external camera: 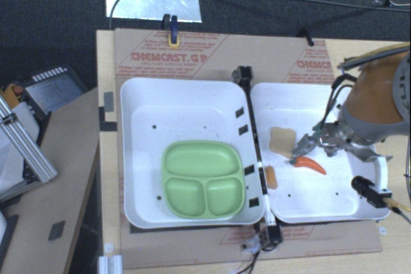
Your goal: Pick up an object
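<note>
- Camera view looks down at a slant on two shallow white bins set side by side on a brown printed sheet (212,51) that covers the table (106,163).
- The grey arm (379,99), with its orange band, reaches in from the right and bends down over the right bin (302,88).
- The tool (303,152) hangs low in the middle of that bin; I cannot tell whether it is apart or together, and nothing shows clamped in it.
- An orange-red piece (313,166), long and tapered, lies on the bin floor just beside the tool tip, on its near right side; whether they touch is unclear.
- A tan slab (281,139) lies flat just left of the tool, toward the wall between the bins.
- A small brown piece (271,177) lies close against that dividing wall, nearer the front edge.
- The left bin (148,112) holds a green divided plate (202,178) with three compartments, lying flat toward the front right of the bin, well apart from the tool.
</note>
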Controlling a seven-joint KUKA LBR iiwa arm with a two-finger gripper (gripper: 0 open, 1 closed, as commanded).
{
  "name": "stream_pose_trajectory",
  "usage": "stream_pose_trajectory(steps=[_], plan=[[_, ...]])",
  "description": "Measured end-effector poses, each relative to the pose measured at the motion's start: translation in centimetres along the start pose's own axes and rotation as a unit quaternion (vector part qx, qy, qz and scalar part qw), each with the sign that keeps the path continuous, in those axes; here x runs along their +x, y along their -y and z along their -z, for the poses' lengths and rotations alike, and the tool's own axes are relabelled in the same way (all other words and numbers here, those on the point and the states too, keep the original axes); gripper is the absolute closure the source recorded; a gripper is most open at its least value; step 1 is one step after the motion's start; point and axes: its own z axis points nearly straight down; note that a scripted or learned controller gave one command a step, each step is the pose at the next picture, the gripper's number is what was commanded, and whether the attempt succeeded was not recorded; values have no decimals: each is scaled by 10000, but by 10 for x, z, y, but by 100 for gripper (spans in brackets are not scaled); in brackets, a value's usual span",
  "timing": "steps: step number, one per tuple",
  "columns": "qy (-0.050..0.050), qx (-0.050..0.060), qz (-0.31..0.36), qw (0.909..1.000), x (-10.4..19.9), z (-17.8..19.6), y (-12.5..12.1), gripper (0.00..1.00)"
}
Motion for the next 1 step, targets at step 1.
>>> stream_pose_trajectory(steps=[1], plan=[[2,-5,-2,10000,0,-52,0,0]])
